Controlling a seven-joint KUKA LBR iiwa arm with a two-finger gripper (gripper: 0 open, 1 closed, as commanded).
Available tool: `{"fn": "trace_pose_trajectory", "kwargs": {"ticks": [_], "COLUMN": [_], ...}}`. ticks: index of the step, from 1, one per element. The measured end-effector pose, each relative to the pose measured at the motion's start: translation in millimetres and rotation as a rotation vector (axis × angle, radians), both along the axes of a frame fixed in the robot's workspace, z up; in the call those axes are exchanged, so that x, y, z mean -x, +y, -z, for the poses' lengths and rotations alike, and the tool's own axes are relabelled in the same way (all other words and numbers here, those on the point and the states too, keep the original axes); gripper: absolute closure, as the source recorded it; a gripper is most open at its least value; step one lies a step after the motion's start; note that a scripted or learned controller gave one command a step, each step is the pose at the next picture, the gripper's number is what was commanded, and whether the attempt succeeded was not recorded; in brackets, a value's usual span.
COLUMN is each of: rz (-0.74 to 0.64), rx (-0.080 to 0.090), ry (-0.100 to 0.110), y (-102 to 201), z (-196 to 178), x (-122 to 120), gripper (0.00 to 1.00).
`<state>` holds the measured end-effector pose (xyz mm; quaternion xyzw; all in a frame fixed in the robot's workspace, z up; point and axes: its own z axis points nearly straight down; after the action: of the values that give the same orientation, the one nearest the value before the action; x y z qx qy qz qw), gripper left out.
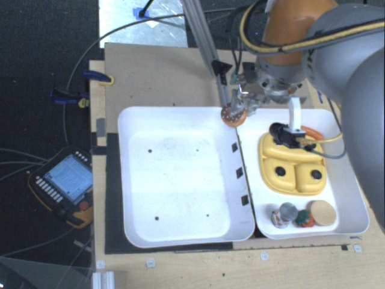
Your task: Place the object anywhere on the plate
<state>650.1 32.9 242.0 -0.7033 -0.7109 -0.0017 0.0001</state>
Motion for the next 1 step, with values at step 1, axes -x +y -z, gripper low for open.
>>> {"fn": "trace_pose_trajectory", "kwargs": {"ticks": [1], "rz": [0.0], "rx": [0.001], "ry": [0.003], "y": [61.4], "z": [4.4], "x": [16.6], "gripper": [1.0]}}
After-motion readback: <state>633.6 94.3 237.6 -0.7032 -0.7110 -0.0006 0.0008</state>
